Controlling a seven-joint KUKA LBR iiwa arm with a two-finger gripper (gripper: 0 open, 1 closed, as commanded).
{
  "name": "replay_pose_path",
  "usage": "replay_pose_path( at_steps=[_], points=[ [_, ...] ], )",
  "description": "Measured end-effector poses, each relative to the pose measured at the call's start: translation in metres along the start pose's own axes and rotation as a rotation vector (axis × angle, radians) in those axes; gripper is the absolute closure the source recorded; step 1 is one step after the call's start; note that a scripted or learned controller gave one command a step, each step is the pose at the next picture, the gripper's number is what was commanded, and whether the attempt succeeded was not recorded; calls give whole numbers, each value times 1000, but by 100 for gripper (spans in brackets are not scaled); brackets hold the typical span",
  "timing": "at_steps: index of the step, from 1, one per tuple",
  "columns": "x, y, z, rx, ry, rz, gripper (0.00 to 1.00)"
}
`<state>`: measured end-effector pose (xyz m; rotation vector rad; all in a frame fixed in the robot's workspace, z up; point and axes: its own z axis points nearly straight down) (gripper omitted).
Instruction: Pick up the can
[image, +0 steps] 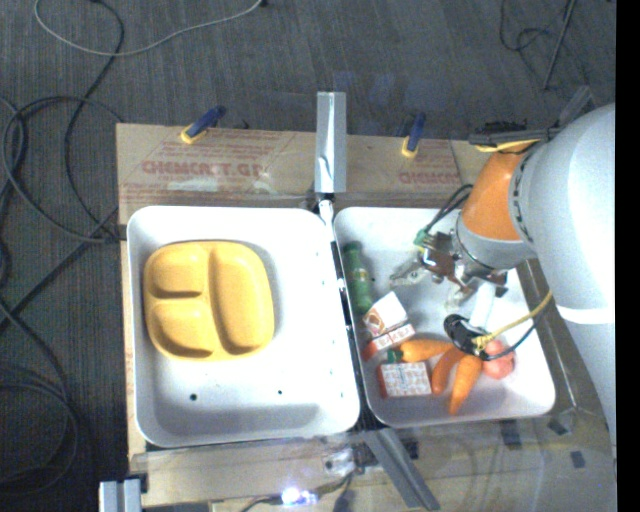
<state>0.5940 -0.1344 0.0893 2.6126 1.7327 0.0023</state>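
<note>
arm (590, 230) cut off at right

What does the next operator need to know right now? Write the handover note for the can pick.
End effector: over the upper middle of the right bin, nothing visibly held; whether it is open or shut is not clear from this view.
Can: green, lying on its side along the left wall of the right bin, apart from the end effector.
Nearby: small cartons just below the can, carrots lower right.
Left bin: holds a yellow divided tray.
Done: nothing; can not lifted.
Left: move left to the can, grasp it, lift it.
</note>
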Motion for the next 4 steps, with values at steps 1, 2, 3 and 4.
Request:
replay_pose_path(
  at_steps=[1, 2, 3, 4],
  points=[
    [45, 6, -43, 10, -3, 247, 0],
    [11, -26, -1, -1, 5, 380, 0],
    [31, -22, 0, -3, -1, 440, 0],
    [29, 0, -132, 8, -5, 513, 0]
  ],
)
